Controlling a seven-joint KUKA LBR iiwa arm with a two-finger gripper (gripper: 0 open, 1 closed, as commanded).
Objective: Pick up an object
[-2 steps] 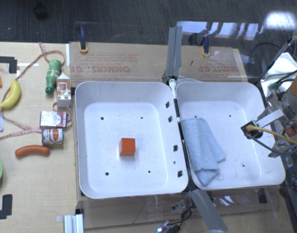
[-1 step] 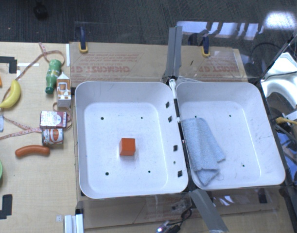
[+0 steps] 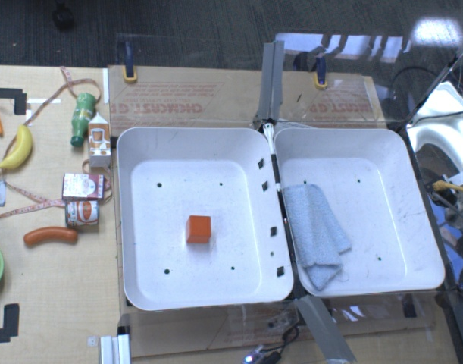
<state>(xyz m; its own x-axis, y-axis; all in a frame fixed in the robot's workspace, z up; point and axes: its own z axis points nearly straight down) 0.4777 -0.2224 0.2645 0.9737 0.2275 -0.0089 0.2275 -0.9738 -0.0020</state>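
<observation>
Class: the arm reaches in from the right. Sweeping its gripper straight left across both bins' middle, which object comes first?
Probably the grey cloth in the right bin, before the orange block; height is unclear.

Two bins side by side on the bench [image 3: 49, 294]. In the left bin [image 3: 140, 279], a block [image 3: 199, 229] near the middle. In the right bin [image 3: 413, 203], a folded cloth [image 3: 314, 233] along the left wall. Left of both, scattered toy foods.
</observation>
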